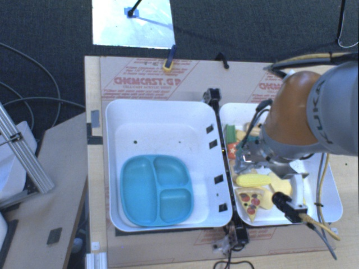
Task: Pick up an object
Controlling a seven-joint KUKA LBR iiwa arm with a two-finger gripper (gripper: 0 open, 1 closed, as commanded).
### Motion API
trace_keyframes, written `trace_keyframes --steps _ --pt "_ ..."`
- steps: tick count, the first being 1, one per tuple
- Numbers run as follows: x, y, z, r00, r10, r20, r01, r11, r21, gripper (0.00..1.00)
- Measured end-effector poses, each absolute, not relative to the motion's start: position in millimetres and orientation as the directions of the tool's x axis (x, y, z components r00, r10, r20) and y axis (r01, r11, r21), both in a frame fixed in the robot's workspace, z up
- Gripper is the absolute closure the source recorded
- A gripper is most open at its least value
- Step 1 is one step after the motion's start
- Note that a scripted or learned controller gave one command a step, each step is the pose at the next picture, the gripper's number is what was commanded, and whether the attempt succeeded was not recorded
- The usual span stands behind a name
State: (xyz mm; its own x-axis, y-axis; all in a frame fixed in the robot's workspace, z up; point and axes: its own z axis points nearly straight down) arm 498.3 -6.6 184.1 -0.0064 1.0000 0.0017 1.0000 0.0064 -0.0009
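Right bin [335, 206] holds yellow corn [253, 180] just below end effector [242, 157]

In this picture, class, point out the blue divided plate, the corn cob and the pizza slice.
blue divided plate [157, 198]: camera view, on the ridge where its compartments meet.
corn cob [253, 180]: camera view, middle of the yellow cob.
pizza slice [251, 199]: camera view, on its topped face.

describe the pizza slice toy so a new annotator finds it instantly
Look in the right bin, the one under the arm, at its front left corner. The pizza slice lies flat there, just below the yellow corn cob. It alone is a tan wedge dotted with red rounds.
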Motion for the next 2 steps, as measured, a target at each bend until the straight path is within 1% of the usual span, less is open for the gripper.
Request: trace_keyframes --steps 1,2 --pt "536.7 -56.7 218.3 0.001 1.000 -0.003 1.000 -0.001 0.007 1.00" --pt "507.4 -18.2 182.6 -0.006 1.000 0.002 1.000 0.006 -0.002 1.00"
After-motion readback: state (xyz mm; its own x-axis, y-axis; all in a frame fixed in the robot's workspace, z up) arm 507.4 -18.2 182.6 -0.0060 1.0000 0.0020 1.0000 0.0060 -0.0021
